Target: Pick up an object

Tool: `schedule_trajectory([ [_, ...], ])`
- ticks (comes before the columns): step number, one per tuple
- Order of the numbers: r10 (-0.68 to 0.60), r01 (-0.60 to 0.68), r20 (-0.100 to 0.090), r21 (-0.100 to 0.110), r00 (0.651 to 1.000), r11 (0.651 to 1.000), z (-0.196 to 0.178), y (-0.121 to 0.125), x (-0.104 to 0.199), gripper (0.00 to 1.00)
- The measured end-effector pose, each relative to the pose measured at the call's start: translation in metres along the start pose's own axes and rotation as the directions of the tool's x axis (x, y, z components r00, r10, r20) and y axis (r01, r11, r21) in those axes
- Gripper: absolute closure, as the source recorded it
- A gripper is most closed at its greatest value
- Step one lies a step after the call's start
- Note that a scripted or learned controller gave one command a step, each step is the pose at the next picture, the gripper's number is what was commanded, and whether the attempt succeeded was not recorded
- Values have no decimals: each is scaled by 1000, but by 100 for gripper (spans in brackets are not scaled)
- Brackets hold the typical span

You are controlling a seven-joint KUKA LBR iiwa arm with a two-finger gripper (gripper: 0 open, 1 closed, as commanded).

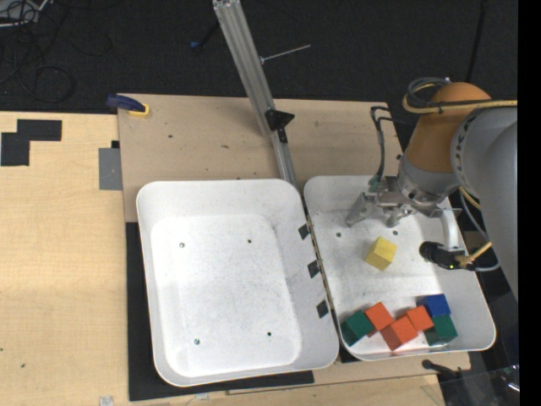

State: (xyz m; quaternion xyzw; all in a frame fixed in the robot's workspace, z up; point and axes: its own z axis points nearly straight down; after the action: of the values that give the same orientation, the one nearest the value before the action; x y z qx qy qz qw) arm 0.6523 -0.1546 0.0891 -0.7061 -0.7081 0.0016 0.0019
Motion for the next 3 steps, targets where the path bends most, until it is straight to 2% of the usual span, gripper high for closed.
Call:
schedule_trajectory([
  [1,0,0,0,-1,1000,1000,-11,0,0,100],
  [2,0,0,1,-9,1000,1000,-74,1,3,100],
  [3,-1,1,1,-8,1000,1000,-117,1,2,100],
])
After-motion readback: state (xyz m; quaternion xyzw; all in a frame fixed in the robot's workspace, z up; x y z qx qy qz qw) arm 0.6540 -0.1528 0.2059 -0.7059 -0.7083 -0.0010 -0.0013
